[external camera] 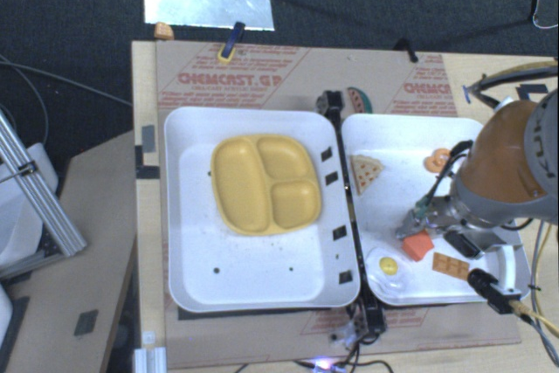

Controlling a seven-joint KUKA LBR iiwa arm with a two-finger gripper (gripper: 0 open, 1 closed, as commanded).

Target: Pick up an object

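Camera view shows the gripper (414,225) low in the right bin (393,131), its tip just above and left of a red block (418,246). The block sits near the bin's front, touching or almost touching the tip; its long axis runs roughly left-right with a slight tilt. I cannot tell how far the fingers are spread, and nothing shows between them. Other candidates lie close: an egg (387,265) just left of the block, a cracker (451,265) to its right, a pizza slice (365,171) further back. By my judgement the block is the likely target, lying slightly forward of the tip.
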